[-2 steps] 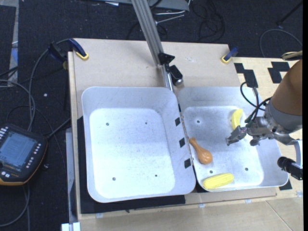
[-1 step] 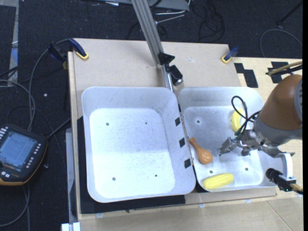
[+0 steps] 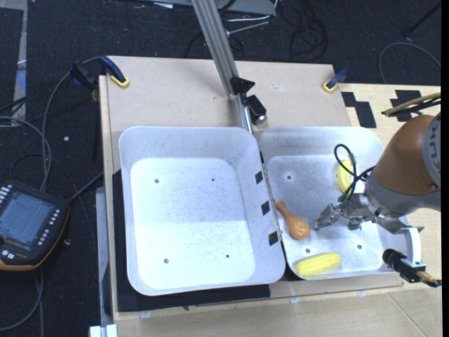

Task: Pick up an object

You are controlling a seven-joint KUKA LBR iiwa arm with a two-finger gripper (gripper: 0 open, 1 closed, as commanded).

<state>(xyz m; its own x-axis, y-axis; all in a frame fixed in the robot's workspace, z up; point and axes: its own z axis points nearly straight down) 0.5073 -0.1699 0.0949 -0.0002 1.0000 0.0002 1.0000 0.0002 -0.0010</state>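
Observation:
In the right bin [image 3: 309, 146] lie a wooden spoon-like piece with an orange round head [image 3: 293, 220], a yellow corn cob [image 3: 318, 263] near the front wall, and a yellow object [image 3: 344, 176] partly hidden behind the arm and a black cable. My gripper [image 3: 330, 217] hangs low over the bin floor, just right of the orange piece and above the corn. Its metal fingers [image 3: 323, 221] point left, slightly spread, with nothing between them.
The left bin [image 3: 140, 149] stands next to it, sharing the middle wall. A metal camera pole [image 3: 221, 41] rises behind the bins. Clamps sit at the bench's back corners, and a teach pendant [image 3: 24, 220] lies on the floor at left.

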